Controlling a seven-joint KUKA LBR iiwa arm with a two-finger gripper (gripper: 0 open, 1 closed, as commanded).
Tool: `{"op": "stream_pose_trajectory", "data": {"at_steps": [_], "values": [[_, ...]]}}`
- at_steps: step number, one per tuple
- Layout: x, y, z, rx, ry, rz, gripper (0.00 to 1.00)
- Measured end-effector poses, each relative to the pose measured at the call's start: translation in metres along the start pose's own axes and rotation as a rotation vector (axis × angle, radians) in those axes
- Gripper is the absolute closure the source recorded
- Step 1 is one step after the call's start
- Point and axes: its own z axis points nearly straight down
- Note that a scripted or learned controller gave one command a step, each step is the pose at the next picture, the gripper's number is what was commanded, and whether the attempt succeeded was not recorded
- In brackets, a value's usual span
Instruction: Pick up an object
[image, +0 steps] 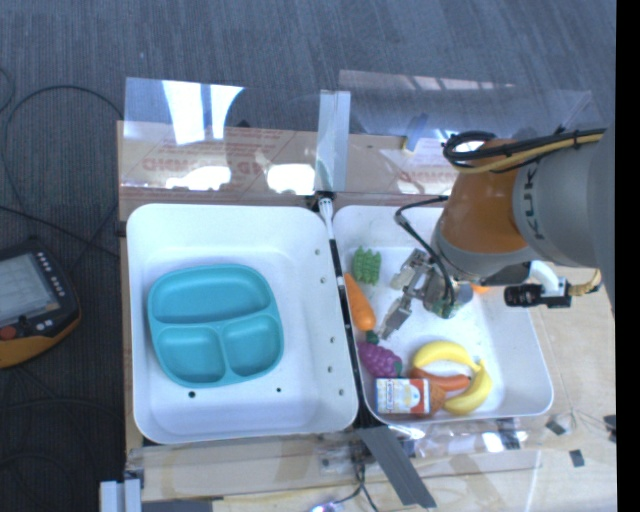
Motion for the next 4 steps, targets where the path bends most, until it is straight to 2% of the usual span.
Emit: {"op": "stream_pose_trajectory", "data": {"at_steps": [1,2,3,4], "values": [[0.032,-0.068,0.011,-0.001,0.006,0.084,0.0],[0.059,-0.074,0.009,-0.003,-0.009,0.089,0.0],[0.076,-0.042,0.009,-0.003,-0.008,0.034,0.0],[0.076,-0.042,0.009,-0.003,-0.006,0.026,0.0]]}}
